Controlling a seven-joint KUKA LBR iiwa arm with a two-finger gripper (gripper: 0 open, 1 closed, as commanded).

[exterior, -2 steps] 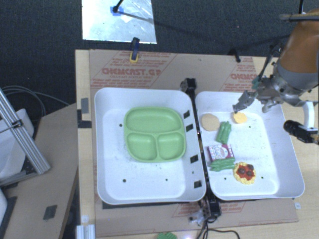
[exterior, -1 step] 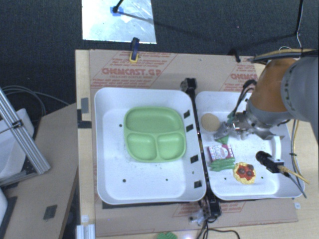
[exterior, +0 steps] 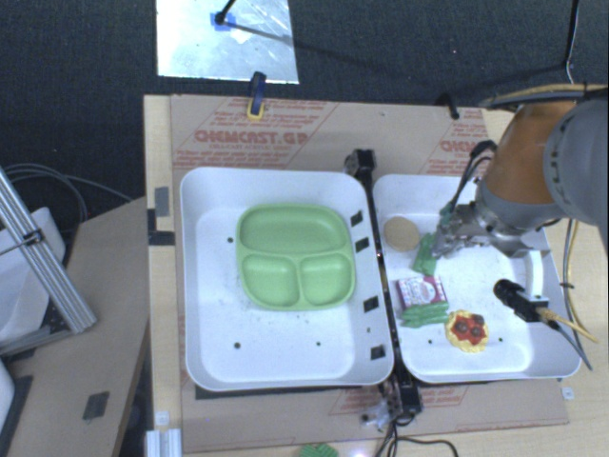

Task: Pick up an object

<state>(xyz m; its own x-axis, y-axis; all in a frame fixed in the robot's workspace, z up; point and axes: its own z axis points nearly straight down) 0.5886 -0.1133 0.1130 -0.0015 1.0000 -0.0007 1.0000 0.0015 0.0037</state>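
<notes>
Green and flat, a small plastic piece (exterior: 425, 255) sits right under the fingers (exterior: 441, 239) in the right bin (exterior: 542, 350), but I cannot tell if they pinch it. Just left of the fingers lies a tan round disc (exterior: 402, 233). Below them are a pink packet (exterior: 420, 292) and a yellow toy with red spots (exterior: 466, 330). A green divided plate (exterior: 294, 256) rests in the left bin (exterior: 209, 341), well apart.

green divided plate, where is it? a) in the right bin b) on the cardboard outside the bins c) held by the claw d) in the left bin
d: the green divided plate lies flat in the left bin, alone there, while the claw works over the right bin.
</notes>
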